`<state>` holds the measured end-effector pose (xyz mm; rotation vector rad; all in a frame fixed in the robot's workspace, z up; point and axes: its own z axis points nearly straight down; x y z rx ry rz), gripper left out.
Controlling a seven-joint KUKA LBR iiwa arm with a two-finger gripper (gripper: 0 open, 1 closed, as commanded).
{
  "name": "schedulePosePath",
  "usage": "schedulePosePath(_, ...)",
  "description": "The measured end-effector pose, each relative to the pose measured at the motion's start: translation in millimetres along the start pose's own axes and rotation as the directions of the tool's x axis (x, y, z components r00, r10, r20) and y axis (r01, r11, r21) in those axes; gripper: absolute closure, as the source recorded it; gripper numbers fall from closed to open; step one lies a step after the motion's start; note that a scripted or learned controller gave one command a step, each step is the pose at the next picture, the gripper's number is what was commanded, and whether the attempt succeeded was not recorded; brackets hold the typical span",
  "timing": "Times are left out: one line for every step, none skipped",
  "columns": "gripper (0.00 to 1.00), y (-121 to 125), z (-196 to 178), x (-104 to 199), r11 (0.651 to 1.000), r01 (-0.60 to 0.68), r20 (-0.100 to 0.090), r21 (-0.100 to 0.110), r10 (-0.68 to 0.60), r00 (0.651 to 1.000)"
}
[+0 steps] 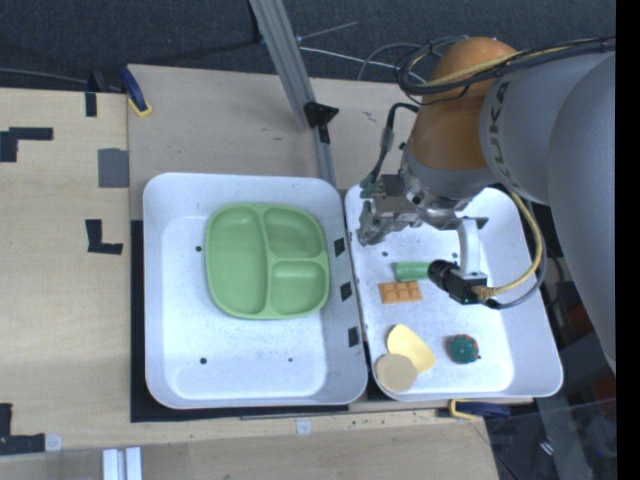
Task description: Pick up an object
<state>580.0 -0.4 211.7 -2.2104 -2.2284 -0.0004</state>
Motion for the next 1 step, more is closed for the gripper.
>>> schedulePosePath(1.00,-19.6,-14.4,55.1,1.000,0.000,0.000,0.000,0.000,1.000)
